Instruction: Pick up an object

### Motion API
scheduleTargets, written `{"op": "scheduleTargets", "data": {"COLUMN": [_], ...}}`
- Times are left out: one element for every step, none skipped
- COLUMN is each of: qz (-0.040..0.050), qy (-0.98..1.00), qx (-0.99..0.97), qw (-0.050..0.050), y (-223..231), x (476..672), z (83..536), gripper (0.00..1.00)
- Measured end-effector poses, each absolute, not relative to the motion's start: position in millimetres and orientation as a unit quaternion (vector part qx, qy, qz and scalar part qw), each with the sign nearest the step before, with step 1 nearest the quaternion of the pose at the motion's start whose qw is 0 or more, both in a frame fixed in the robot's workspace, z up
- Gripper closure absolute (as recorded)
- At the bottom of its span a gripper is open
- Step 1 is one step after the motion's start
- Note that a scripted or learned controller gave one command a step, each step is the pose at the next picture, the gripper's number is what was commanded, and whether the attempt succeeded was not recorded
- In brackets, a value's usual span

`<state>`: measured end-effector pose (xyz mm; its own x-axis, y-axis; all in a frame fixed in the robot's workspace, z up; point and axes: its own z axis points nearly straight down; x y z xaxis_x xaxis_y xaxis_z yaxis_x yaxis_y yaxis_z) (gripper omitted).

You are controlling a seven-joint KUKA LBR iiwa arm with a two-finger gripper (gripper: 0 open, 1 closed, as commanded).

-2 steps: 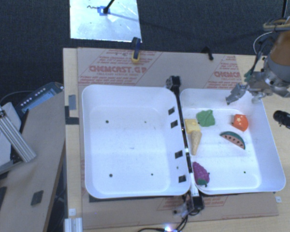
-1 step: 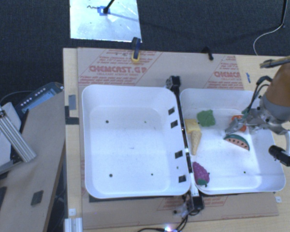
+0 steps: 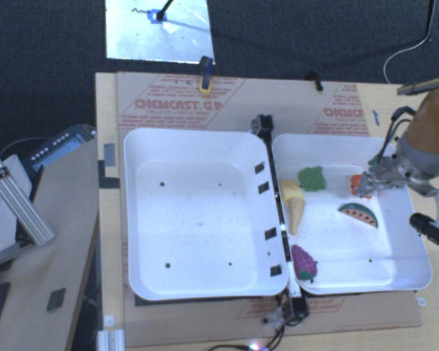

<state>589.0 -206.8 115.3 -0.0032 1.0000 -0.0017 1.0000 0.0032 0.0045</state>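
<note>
Grapes [image 3: 304, 262] sit nearest in the right bin [image 3: 406, 273], by the divider. Further back: cone [image 3: 295, 212] w/ a yellow block [image 3: 290, 191] touching its top, watermelon slice [image 3: 359, 214] to the right. Broccoli [image 3: 312, 178] is behind those. Gripper [image 3: 366, 185] is low over a red/orange thing [image 3: 357, 184] at the far right; can't tell its state. Left bin [image 3: 139, 196] next door.

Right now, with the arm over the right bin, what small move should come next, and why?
Probably a short, straight descent. The gripper hangs at the right-hand white bin, over a small red-orange object by the far wall, with the watermelon-slice toy just in front. I cannot tell how the jaws stand, nor whether the red-orange object is already between them.
</note>
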Motion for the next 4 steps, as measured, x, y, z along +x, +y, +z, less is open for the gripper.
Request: {"op": "scheduleTargets", "data": {"qz": [0.0001, 0.0, 0.006, -0.0005], "qy": [0.708, 0.71, 0.713, 0.709], "qx": [0.707, 0.704, 0.702, 0.705], "qw": [0.0, -0.003, 0.003, -0.002], "y": [-206.1, -125.0, -7.4, 19.8], "x": [582.3, 546.2, 571.1, 519.5], "z": [100.5, 83.0, 191.2, 183.9], "gripper": [1.0, 1.0, 1.0, 1.0]}}
